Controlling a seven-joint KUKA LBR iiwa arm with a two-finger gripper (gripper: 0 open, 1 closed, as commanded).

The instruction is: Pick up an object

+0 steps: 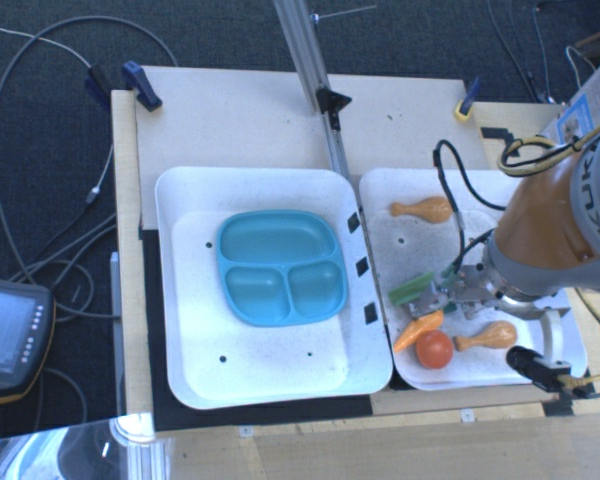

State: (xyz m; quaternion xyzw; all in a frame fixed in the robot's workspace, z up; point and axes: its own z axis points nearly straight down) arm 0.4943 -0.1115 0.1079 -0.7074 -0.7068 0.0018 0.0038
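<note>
Hovering low in the right bin (380, 268), the gripper (450, 293), grip state unclear, sits just beside the carrot (417, 330).

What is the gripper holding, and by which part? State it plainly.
Cannot be told. The two-finger gripper sits low in the right white bin, beside the green toy vegetable and orange plastic carrot.

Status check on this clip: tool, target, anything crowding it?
Tool low in right bin, beside green piece. Nothing seen between its fingers. Carrot, tomato, two drumsticks close around. Blue tray alone in left bin.
</note>
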